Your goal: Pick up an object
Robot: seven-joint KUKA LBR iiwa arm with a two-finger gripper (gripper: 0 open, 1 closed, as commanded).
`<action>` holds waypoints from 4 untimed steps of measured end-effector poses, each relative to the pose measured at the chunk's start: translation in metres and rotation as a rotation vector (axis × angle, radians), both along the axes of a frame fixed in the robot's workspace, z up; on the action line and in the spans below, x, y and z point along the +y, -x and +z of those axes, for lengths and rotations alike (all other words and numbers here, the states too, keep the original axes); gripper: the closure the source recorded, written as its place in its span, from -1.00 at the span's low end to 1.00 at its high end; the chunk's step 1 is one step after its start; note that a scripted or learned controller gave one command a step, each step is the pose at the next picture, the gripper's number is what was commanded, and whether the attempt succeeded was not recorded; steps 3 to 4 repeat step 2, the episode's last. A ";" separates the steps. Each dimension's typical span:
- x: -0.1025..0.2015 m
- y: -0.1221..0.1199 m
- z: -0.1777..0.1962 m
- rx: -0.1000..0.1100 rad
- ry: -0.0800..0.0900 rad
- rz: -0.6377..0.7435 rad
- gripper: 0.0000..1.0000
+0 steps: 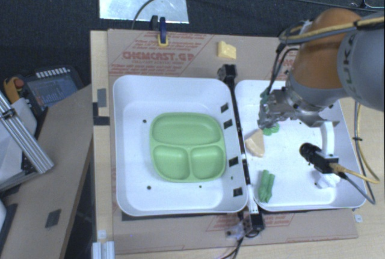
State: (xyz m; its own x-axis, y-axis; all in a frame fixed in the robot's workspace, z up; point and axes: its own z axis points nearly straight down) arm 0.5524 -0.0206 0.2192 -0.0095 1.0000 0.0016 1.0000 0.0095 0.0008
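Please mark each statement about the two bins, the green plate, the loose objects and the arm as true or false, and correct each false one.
1. The green divided plate lies in the left bin. True.
2. The tool hangs over the left bin. False: it is over the right bin, above a small green object.
3. A pale wedge-shaped piece lies in the right bin near the divider. True.
4. The green block rests on the plate. False: it lies in the right bin, near its front edge.
5. A yellow piece sits outside the bins on the board behind them. True.
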 end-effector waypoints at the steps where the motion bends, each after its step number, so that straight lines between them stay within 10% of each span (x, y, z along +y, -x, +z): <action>1: 0.054 0.001 0.007 -0.001 -0.001 0.001 1.00; 2: 0.108 -0.012 0.017 -0.003 -0.001 0.001 1.00; 4: 0.108 -0.012 0.017 -0.003 -0.001 0.001 1.00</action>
